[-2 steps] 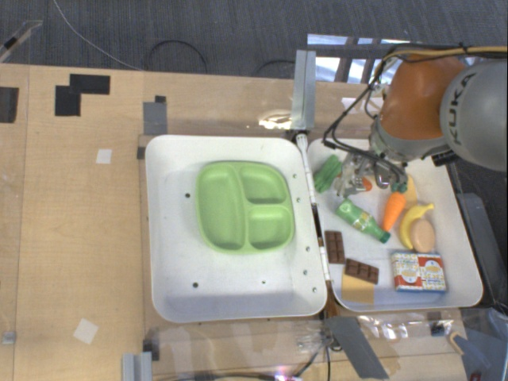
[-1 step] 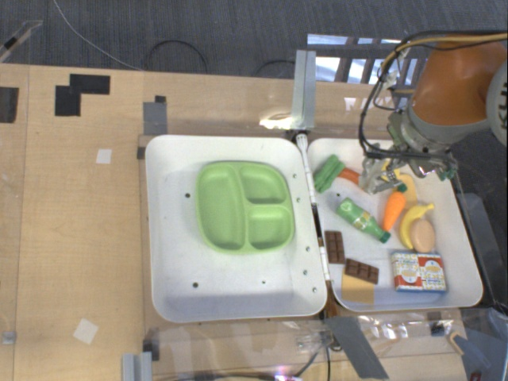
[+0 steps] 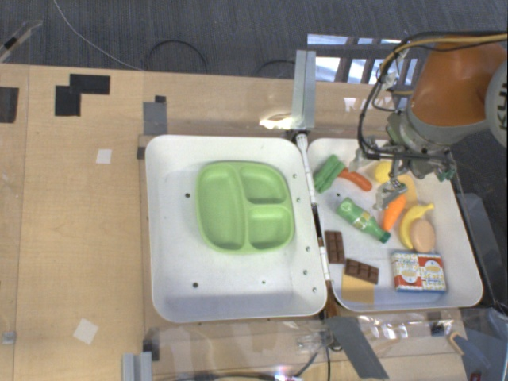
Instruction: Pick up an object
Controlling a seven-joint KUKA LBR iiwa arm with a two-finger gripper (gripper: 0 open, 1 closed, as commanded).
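Boxed carton (image 3: 418,271), label print unreadable

Grey arm (image 3: 496,105); broad orange band (image 3: 451,84); black and yellow cables (image 3: 379,94) looping alongside.

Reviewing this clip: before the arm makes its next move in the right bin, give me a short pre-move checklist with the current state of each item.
1. Tool positioned over the right bin: ok, it sits above the toy food at the bin's far end.
2. Object between the tool's fingers: cannot tell, the wrist hides them.
3. Clear single target: not ok, the orange carrot, banana and red sausage crowd together beneath the tool.
4. Easier isolated targets: ok, the small printed box and chocolate bar lie apart at the near end.
5. Green divided plate in the left bin: ok, well away from the arm.
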